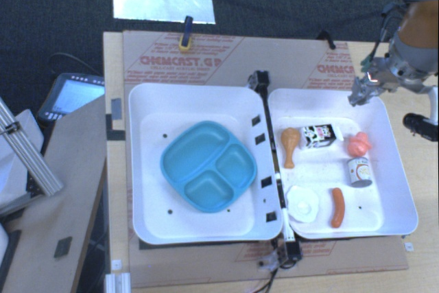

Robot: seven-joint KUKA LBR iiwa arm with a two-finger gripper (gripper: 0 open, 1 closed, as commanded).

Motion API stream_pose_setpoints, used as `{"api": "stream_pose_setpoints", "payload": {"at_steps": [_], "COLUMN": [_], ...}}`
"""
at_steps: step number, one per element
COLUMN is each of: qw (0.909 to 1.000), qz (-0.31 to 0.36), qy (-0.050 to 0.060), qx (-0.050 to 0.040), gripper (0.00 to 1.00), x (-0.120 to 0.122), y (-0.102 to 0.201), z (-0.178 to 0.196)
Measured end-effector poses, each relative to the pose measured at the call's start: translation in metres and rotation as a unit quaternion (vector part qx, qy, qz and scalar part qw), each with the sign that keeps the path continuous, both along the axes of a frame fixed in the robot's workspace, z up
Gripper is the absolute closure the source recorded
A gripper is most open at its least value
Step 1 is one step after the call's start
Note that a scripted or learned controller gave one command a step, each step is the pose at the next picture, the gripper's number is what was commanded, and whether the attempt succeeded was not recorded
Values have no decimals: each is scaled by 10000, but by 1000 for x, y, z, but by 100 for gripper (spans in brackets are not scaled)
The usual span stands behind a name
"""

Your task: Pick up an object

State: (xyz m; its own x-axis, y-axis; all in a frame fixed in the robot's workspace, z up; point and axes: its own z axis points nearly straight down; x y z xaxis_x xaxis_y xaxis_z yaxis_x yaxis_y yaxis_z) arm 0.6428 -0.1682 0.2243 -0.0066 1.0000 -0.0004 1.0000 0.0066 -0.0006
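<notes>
The right bin [391, 175] holds a toy chicken drumstick [291, 145], a small black-and-white milk carton [319, 135], a pink toy [359, 144], a small tin can [359, 171], a fried egg [302, 203] and a red sausage [337, 207]. My gripper [362, 90] hovers over the far right corner of that bin, above and behind the pink toy. Nothing shows between its tips.
The left bin [147, 113] holds a blue divided plate [208, 165]. A black hinge strip [269, 147] runs between the bins. A yellow clamp [186, 42] sits on the cardboard behind. A tablet [68, 97] and an aluminium rail [27, 151] lie at the left.
</notes>
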Motion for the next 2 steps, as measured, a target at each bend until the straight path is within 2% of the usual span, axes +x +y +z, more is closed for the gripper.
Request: {"api": "stream_pose_setpoints", "payload": {"at_steps": [2], "qw": [10000], "qz": [19], "qy": [8], "qx": [13], "gripper": [100], "x": [6], "y": [99], "z": [-13]}}
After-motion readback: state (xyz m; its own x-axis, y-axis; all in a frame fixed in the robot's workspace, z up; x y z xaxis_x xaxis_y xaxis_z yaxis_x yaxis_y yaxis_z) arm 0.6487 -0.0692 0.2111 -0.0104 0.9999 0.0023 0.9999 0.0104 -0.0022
